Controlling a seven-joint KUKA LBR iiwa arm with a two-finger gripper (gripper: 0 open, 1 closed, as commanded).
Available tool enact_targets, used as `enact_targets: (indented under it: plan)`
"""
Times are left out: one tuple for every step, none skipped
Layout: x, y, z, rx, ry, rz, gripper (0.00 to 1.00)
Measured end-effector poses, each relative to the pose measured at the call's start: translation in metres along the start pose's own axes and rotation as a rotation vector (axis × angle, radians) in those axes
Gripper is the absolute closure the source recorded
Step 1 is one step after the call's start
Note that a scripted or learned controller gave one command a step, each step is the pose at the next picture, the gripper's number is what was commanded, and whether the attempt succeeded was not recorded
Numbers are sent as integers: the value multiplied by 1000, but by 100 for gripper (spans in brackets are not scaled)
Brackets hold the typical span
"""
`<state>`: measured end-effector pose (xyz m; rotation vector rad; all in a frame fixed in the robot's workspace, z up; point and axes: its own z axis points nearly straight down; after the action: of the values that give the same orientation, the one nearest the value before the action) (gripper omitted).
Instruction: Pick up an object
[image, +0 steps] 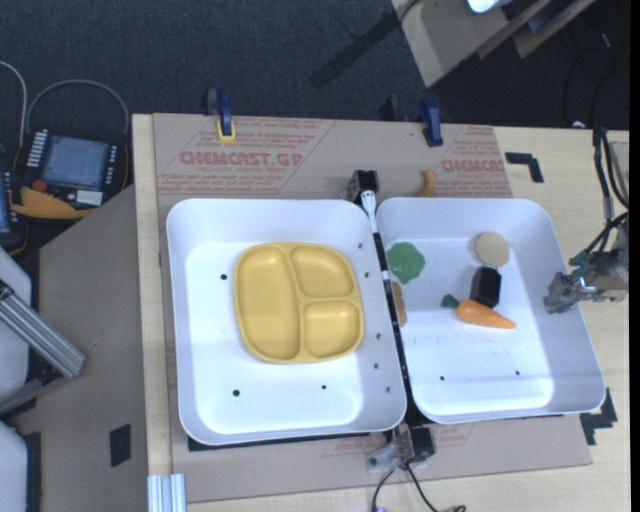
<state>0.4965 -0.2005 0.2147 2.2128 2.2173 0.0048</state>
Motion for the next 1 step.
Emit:
enact_targets:
  plan:
    - [-1, 2, -35, 2, 1, 0, 100]
